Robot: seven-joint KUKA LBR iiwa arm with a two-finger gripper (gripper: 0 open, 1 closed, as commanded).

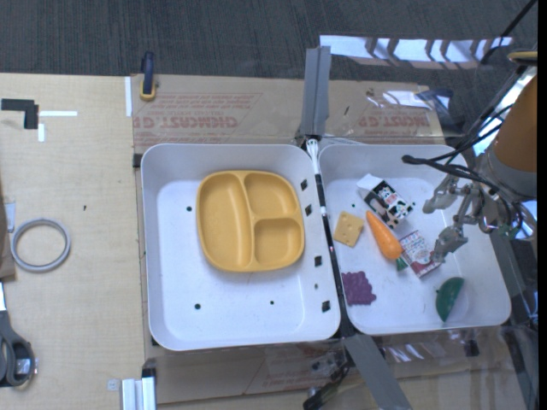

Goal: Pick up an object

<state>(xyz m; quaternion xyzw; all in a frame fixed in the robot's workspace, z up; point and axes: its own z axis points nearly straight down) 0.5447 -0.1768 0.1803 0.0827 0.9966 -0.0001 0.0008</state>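
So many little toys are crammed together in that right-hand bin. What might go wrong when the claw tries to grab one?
The gripper hovers by the small red-and-white packet, which lies against the carrot; it may nudge or catch both. The packet looks flat, so the fingers might slide off it. The green toy sits near the right bin edge, an awkward spot to reach.

I see a small red-and-white packet [417,253] lying flat just beside my pincer [444,229], an orange carrot [384,235] further left, a green piece [449,298] below.
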